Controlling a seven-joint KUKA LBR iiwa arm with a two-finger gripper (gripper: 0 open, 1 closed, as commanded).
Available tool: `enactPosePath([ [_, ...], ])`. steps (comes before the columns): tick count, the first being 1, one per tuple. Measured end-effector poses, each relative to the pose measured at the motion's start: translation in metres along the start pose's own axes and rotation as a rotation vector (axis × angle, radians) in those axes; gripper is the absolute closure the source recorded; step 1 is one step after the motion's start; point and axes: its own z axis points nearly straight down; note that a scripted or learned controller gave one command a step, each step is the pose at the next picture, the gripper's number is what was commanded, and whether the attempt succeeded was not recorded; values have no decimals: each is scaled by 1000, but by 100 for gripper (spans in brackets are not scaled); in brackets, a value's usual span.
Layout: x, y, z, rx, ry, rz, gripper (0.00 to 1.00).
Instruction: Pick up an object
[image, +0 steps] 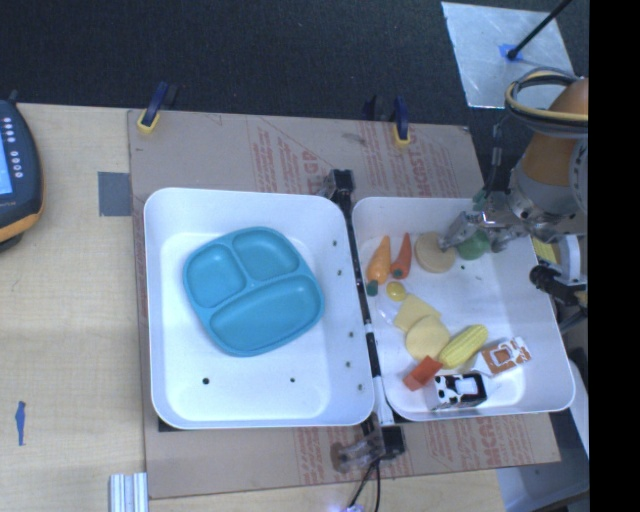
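Camera view shows the gripper (478, 232) low in the right bin (540, 400), near its back wall, with a small green thing (473, 247) right at its tips. Whether the claw is open or closed around it cannot be told: the metal parts and the green thing blur together.

Taking the tan disc (435, 254) as the landmark: the green thing sits just beside it on the arm's side, and the two carrots (388, 258) stand just beside it on the other side, toward the divider. The corn (463, 345) lies well in front of the disc, among yellow pieces, and the cow (460, 390) lies farther still, by the bin's front wall.

The toys are scattered loose, probably so any can be grabbed from above. My guess is the green thing is the target, since the arm is down over it.

The blue plate (254, 290) rests in the left bin (175, 400), well apart from the disc.
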Motion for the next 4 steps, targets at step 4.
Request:
enactPosePath([
  [4, 114, -25, 4, -1, 0, 3, 0],
])
